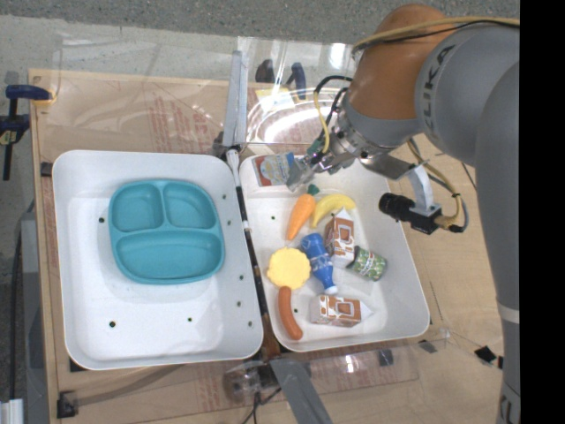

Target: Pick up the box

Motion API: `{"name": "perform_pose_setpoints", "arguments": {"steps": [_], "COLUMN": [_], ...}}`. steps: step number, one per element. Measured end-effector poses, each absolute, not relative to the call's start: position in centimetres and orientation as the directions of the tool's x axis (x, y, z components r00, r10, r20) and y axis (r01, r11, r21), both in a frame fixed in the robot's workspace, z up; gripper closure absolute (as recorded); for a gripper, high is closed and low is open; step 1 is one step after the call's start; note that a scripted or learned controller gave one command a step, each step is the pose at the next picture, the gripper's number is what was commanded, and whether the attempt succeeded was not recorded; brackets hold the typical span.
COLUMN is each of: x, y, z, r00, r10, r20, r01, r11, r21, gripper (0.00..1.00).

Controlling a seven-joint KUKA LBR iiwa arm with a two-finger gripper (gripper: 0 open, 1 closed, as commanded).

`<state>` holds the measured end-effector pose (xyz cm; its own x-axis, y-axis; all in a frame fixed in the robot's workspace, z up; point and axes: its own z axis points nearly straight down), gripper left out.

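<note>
The hand [305, 173] hung low over the far end of the right bin [408, 281], touching a small box [275, 168] there, seemingly for a grab. I could not tell whether it gripped anything.

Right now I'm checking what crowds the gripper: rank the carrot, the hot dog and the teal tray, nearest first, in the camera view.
From the gripper:
1. Carrot, just below it, right bin.
2. Hot dog, right bin's near edge.
3. Teal tray, in the left bin.

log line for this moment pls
arm: over right bin far corner | gripper: at box | grasp: unconfirmed | left bin: teal tray
</note>
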<state>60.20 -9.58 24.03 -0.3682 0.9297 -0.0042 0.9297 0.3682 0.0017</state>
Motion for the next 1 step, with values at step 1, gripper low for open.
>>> {"name": "perform_pose_setpoints", "arguments": {"steps": [1], "x": [60.25], "y": [-9.71], "z": [25.18], "r00": [-0.369], "r10": [0.929], "r20": [-0.006], "r01": [0.929], "r11": [0.369], "r21": [0.003], "gripper": [1.00]}}
